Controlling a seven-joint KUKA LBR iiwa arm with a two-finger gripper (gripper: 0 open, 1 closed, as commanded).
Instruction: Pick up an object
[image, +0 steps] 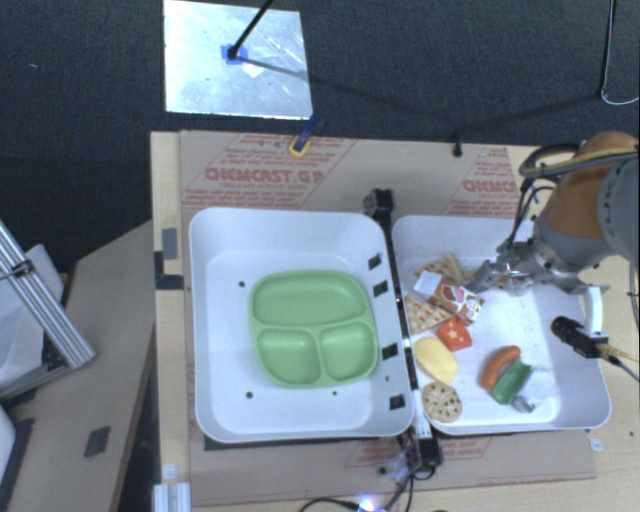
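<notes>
Toy food (455, 335), small, bright, mixed shapes

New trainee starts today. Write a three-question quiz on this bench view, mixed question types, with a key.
1. True or false: the green divided plate lies in the left bin.
2. Which toy lies closest to the right bin's front rim? A) cookie B) waffle C) lemon
3. Fill in: the green toy touches an orange ___.

Key: 1 true; 2 A; 3 sausage.
</notes>
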